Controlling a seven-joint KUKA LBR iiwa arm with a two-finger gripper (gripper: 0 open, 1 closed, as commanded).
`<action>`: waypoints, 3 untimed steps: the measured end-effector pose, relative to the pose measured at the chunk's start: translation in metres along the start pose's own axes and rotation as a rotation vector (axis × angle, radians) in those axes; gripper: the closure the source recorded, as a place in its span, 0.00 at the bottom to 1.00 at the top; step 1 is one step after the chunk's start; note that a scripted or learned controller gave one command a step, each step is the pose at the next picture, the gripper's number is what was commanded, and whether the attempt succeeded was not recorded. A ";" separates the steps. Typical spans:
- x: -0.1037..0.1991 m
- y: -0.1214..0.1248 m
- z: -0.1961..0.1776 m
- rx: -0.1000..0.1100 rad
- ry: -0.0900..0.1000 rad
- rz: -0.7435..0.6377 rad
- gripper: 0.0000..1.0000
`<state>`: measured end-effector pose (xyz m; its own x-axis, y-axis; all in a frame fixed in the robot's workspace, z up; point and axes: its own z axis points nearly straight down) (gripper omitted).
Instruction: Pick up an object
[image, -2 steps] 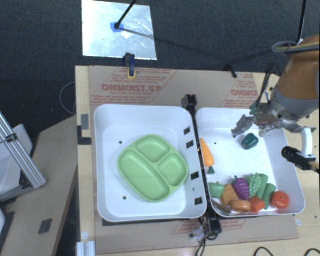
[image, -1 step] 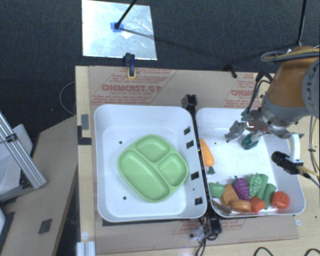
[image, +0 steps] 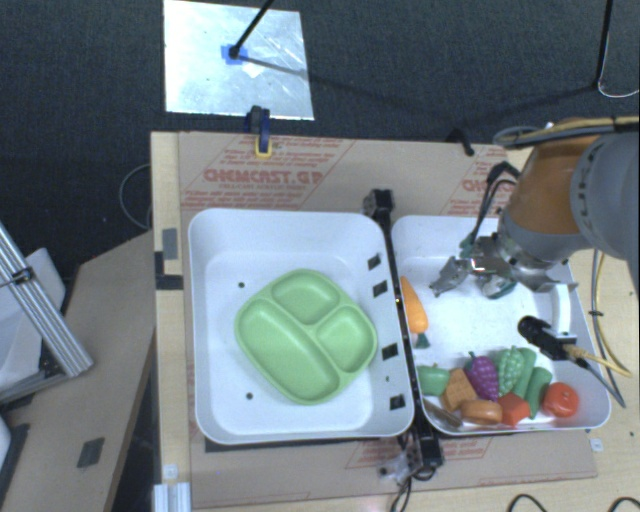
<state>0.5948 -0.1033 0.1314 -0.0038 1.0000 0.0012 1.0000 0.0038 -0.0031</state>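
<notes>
Toy food (image: 495, 385) is heaped along the near edge of the right bin (image: 440, 240), and a carrot (image: 414, 306) lies at its left wall. The tool (image: 470, 275) is seen above the bin's far half, fingers spread, nothing between them.

- Bench (image: 300, 165): flat top, brown sheet with red lettering.
- Left white bin (image: 215, 400) and right white bin (image: 440, 235) rest on it side by side, inner walls touching.
- Blue-and-yellow clamp (image: 260, 130) at bench's far edge.
</notes>
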 end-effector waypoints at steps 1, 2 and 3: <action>0.000 0.000 0.049 -0.002 -0.002 0.003 0.00; 0.000 0.002 0.036 -0.006 -0.001 0.003 1.00; -0.002 0.013 -0.014 -0.010 -0.002 -0.001 1.00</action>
<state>0.6074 -0.1051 0.1453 -0.0044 1.0000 -0.0010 1.0000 0.0044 0.0069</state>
